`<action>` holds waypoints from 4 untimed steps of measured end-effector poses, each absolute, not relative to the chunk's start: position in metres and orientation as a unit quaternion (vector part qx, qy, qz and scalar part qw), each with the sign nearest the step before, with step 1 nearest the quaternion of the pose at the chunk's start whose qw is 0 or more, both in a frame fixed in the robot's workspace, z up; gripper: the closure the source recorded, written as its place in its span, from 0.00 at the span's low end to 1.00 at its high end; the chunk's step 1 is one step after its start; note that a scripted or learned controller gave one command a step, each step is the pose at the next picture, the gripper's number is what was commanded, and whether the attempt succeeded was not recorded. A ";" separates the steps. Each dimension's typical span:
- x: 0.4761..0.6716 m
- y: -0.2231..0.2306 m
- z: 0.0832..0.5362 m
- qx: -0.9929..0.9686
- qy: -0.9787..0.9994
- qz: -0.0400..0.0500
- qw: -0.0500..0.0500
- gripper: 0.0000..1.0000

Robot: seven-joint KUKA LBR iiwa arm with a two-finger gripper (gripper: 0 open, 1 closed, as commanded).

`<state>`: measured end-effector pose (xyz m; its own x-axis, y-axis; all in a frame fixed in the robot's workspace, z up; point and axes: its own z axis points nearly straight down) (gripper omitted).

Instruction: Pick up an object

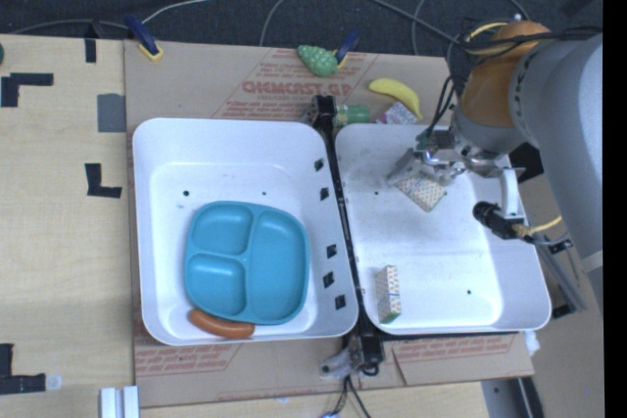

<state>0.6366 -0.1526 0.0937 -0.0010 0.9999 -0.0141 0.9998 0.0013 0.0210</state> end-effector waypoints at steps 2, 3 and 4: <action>0.628 -0.129 0.104 0.706 0.708 0.004 0.011 1.00; 0.628 -0.129 0.104 0.706 0.708 0.005 0.011 0.00; 0.646 -0.198 0.148 0.707 0.707 -0.001 0.001 0.00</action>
